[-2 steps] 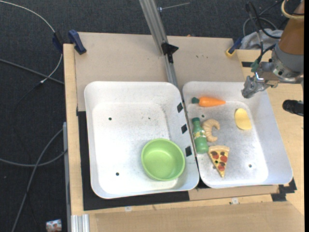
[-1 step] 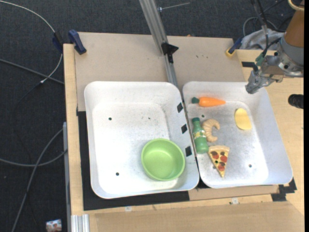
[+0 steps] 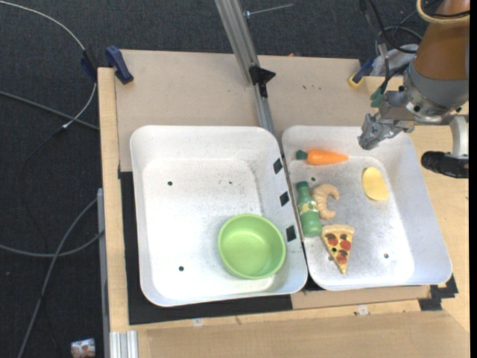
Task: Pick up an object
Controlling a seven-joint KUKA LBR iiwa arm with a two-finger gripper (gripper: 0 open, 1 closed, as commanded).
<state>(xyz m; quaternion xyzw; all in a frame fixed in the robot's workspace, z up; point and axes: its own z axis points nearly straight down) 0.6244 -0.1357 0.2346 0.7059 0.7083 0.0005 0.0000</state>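
Gripper (image 3: 373, 135) hanging above the far edge of the right bin (image 3: 428, 230), on the grey arm (image 3: 440, 58) with its orange band, reaching in from the right. Spread or pressed together: cannot tell from this angle.

Nearest in that bin, a pizza slice (image 3: 339, 246), lying flat with its point toward the near rim. Just beyond it and to the left, a green bottle (image 3: 308, 209) lying along the bin's left wall, with a croissant (image 3: 326, 195) just beside it on the right. Farther right, apart from those, a yellow lemon piece (image 3: 375, 183). Farthest back, a carrot (image 3: 324, 156) lying crosswise near the far wall, leafy end to the left, left of and slightly nearer than the gripper.

In the left bin (image 3: 149, 200), a green bowl (image 3: 252, 245), upright, in the near right corner.

Beyond both bins, bare bench (image 3: 186, 88), a metal rail (image 3: 238, 43) slanting down to the gap between them, and a blue clamp (image 3: 119, 63) at the far left corner.
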